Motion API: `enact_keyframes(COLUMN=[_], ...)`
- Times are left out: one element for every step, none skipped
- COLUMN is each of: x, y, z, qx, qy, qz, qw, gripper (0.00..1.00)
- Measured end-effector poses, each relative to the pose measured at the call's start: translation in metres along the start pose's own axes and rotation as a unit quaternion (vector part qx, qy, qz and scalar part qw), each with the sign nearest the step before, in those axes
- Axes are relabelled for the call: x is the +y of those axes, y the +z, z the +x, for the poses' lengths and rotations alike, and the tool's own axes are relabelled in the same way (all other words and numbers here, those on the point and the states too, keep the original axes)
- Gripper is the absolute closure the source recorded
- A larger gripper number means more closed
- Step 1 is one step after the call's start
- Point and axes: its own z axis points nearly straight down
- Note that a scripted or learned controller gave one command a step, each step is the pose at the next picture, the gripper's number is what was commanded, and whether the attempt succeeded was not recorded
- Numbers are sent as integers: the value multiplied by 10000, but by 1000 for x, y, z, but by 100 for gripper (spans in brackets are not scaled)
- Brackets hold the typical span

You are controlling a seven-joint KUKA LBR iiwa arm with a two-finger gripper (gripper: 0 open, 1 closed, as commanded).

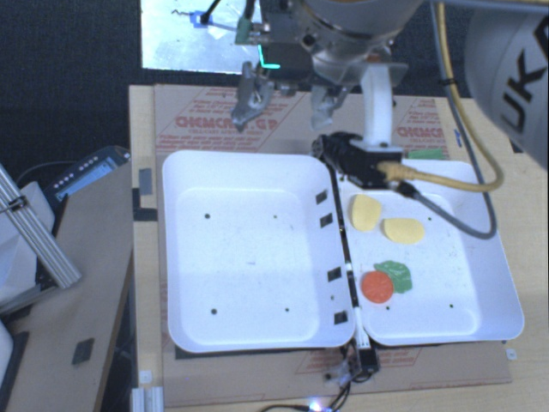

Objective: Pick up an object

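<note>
Looking down on the desk point(146, 230) from above: two shallow white bins lie side by side. The right bin point(489, 316) holds four small pieces. Two pale yellow slices point(366, 212) sit at its centre, one just beside the other. Toward six o'clock a red round piece point(377, 287) touches a green leafy piece point(395, 273). All look like light, flat, stiff toy food, probably slick; the red piece seems best pinched across its edges. The pincer point(287, 101) hangs at twelve o'clock, above the bins' far rim, its fingers spread apart with nothing between them.
</note>
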Motion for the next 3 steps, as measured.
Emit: enact_keyframes(x=[0, -34, -31], y=[-11, 169, 39], z=[0, 0, 0], qx=[8, -41, 31], qy=[-24, 18, 1], qz=[-11, 86, -60], qw=[10000, 10000, 10000], gripper=[100, 100, 100])
